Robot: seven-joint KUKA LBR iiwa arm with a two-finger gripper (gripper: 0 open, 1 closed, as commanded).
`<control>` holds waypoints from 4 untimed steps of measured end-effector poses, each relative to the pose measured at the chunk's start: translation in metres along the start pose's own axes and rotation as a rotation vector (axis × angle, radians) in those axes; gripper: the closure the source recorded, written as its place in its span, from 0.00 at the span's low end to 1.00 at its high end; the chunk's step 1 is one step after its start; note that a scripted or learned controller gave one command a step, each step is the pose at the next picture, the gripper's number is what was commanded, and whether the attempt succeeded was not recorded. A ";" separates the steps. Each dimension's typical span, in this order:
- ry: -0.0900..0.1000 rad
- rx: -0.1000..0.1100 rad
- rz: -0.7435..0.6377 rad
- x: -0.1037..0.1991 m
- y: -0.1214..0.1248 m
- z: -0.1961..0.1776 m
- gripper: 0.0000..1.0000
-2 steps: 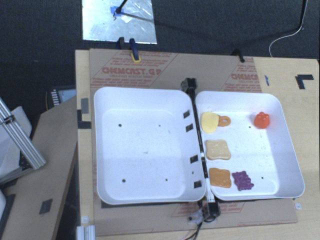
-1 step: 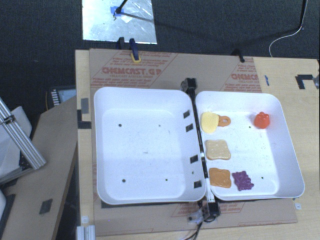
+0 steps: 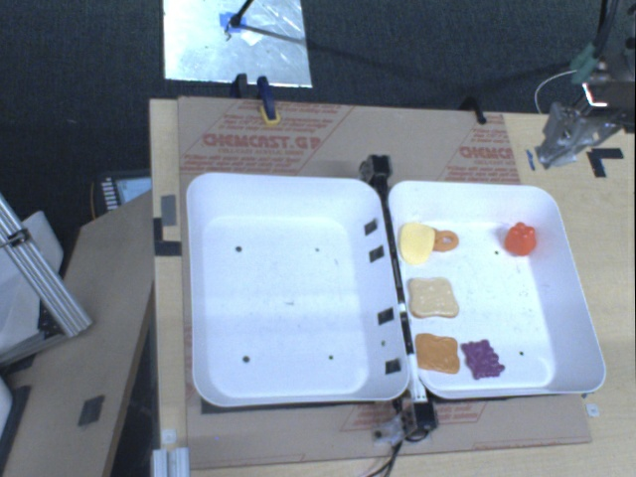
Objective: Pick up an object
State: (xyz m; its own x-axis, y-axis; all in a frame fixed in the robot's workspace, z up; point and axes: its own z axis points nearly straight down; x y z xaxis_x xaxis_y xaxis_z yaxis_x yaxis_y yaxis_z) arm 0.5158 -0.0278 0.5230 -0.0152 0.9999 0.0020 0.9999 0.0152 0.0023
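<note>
In the right bin point(image 3: 556, 266), a lumpy red-orange toy point(image 3: 520, 238); gripper point(image 3: 558, 145) jaws indiscernible.

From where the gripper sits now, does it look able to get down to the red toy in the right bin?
Probably yes. The gripper hangs just beyond the right bin's far corner, and the red toy lies alone near that corner, with nothing over it.

My gripper point(image 3: 558, 143) is pale grey metal, small and blocky, with angular edges that catch the light. Behind it my wrist point(image 3: 606, 92) is darker, with a teal patch and a bright white mark. A thin pale cable point(image 3: 553, 85) loops beside it, and dark cables point(image 3: 603, 13) run upward.
</note>
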 end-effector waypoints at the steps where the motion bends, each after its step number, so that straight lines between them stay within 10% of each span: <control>1: 0.000 -0.001 0.001 0.087 0.001 -0.007 1.00; 2: -0.001 -0.001 0.011 0.082 -0.029 -0.013 1.00; 3: -0.002 0.010 0.005 0.154 -0.014 0.116 1.00; 4: 0.000 -0.003 0.008 0.169 -0.027 0.078 1.00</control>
State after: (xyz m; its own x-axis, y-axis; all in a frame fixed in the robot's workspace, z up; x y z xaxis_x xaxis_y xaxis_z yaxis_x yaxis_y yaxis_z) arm 0.4862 0.1406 0.4455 -0.0068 1.0000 0.0023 1.0000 0.0068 0.0048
